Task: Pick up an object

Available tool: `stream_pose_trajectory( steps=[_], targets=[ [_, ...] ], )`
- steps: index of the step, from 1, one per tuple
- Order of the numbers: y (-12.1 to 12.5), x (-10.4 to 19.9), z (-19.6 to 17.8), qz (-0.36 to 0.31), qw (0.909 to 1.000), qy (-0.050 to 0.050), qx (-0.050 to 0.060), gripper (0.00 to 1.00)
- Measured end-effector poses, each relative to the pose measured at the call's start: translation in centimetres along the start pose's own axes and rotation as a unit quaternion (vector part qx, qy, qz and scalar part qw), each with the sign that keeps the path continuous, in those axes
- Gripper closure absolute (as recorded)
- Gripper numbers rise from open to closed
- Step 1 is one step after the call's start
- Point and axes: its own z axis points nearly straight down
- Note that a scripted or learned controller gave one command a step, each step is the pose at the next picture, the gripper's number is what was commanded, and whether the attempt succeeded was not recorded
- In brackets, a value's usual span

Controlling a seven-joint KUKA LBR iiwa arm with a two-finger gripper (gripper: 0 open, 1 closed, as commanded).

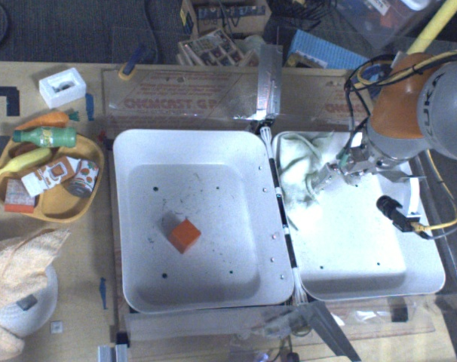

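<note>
White left bin [138, 157], small orange cube [185, 235]

gripper [316, 178] low in the right bin [379, 277], at its upper left | pale cloth [295, 161] bunched right against it on the far-left side | orange block [185, 235] well off left, in the left bin [138, 157]

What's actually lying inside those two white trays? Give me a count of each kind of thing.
Orange block, in the left bin: 1
White crumpled cloth, in the right bin, by the gripper: 1
Total: 2
</note>
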Motion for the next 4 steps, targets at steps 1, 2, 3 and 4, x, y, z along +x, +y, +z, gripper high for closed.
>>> stream_pose_trajectory(
  steps=[1,2,3,4],
  targets=[
    [3.6,6.0,-9.2,0.153,0.9882,-0.001,-0.002,0.00],
    [2.9,5.1,-9.2,0.121,0.9927,0.000,0.001,0.00],
    [1.3,1.9,-0.5,0.154,0.9881,0.000,-0.002,0.00],
    [-1.4,-3.0,-5.3,0.200,0.9797,-0.001,-0.001,0.00]
  ],
)
